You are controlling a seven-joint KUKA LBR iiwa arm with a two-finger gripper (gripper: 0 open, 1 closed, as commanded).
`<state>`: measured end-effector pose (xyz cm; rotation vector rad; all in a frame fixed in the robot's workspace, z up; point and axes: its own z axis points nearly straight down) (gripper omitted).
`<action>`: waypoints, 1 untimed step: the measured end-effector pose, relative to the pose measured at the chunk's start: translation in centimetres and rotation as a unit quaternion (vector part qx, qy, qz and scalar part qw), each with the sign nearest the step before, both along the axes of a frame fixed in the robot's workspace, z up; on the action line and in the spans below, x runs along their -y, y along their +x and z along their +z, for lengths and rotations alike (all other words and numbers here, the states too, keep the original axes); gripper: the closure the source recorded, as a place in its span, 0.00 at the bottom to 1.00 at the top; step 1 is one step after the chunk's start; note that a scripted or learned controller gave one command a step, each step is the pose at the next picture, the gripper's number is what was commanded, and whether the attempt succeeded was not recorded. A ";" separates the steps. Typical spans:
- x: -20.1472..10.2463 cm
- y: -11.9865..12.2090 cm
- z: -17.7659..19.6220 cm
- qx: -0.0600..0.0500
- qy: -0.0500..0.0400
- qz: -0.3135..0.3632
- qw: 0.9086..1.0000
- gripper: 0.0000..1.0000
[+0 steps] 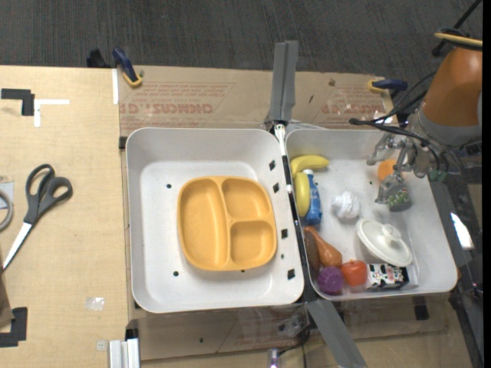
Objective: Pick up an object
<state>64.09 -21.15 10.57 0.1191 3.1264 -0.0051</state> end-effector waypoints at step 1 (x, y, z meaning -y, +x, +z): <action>0.3 0.1 -1.0 -0.002 0.002 -0.049 0.999 0.00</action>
